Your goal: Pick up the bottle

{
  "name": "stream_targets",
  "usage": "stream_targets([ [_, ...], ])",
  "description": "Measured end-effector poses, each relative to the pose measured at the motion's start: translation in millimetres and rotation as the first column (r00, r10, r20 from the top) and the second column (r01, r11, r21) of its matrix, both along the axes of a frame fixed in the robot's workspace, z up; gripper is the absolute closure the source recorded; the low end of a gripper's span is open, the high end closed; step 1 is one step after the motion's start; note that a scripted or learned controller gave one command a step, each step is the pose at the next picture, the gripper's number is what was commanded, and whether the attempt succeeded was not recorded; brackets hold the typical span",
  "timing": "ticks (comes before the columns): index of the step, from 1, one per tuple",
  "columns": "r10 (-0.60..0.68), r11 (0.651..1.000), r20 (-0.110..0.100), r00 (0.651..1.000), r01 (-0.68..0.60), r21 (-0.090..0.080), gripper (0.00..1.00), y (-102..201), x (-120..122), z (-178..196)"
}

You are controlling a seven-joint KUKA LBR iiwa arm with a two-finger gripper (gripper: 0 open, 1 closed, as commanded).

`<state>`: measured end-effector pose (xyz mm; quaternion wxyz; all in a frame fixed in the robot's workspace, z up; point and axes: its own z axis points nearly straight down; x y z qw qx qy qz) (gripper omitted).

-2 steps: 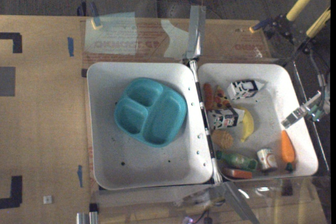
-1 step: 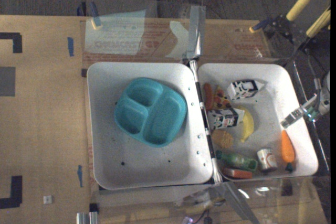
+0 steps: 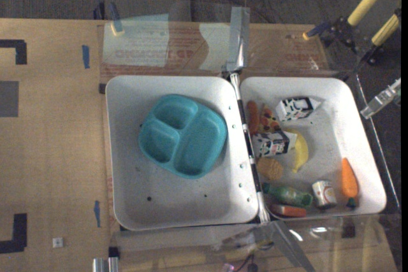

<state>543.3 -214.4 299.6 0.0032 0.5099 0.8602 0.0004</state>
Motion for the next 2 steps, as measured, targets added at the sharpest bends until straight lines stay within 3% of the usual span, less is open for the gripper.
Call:
stream_targets([
  [1, -0.021, 1.0, -0.004, 1.0, 0.021, 0.002, 1.0, -9, -62, 2],
  [2, -0.02, 1.0, 0.002, 1.0, 0.02, -0.001, 1.0, -10, -60, 14],
])
